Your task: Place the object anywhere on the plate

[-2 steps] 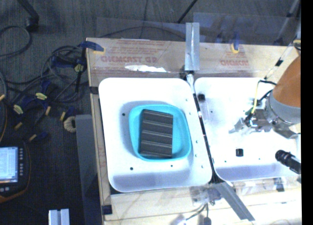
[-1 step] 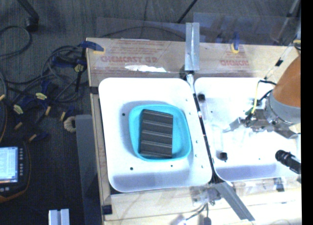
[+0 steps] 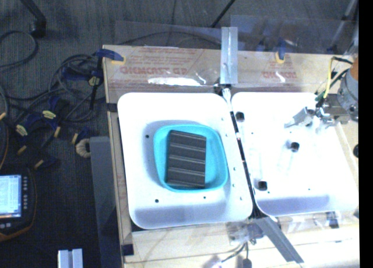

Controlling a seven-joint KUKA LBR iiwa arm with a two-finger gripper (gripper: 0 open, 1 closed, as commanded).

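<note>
- The gripper [image 3: 303, 116] sits at the right edge of the frame, over the upper right part of the right bin [image 3: 274, 200], with pale metal parts pointing left; how its tips stand cannot be told, as they blur into the white floor beneath.
- Nothing is visible between its tips.
- Yellow cabling runs along the wrist just above and to the right of it.
- The object [image 3: 186, 158] is a dark grey rectangular block with raised ribs running across it, giving three or four bands; it lies flat, tilted slightly off square.
- It rests on the plate [image 3: 217, 168], a light blue dish with rounded corners and a raised rim, near the middle of the dish and well apart from the gripper.
- The plate lies in the left bin [image 3: 134, 162], roughly at its centre.
- The right bin holds a few small dark spots on its floor, too small to identify.
- Both bins stand side by side on a wooden bench [image 3: 175, 63]; tangled cables [image 3: 64, 98] lie on the floor at the left of the frame.
</note>
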